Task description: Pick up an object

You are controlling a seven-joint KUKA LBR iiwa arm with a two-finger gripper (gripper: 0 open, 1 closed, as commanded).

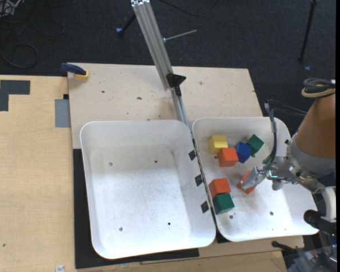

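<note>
Room opens behind my fingers (pixel 256 177), where the right bin's (pixel 283 226) floor lies bare toward its near rim. My fingers grip a red block (pixel 247 183). Beyond them: one yellow (pixel 217 143), two orange (pixel 227 156), one blue (pixel 243 151), two green (pixel 255 143) blocks. My wrist is cut off at the frame.

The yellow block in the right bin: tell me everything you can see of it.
The yellow block is a small cube with matte, plain faces, looking like painted wood or foam. It sits flat on the floor of the right bin, in the upper-left part of the cluster, near the wall shared with the other bin. Its lower right corner meets or nearly meets the orange block; contact cannot be confirmed. The pincer is apart from it, lower and to the right.
</note>
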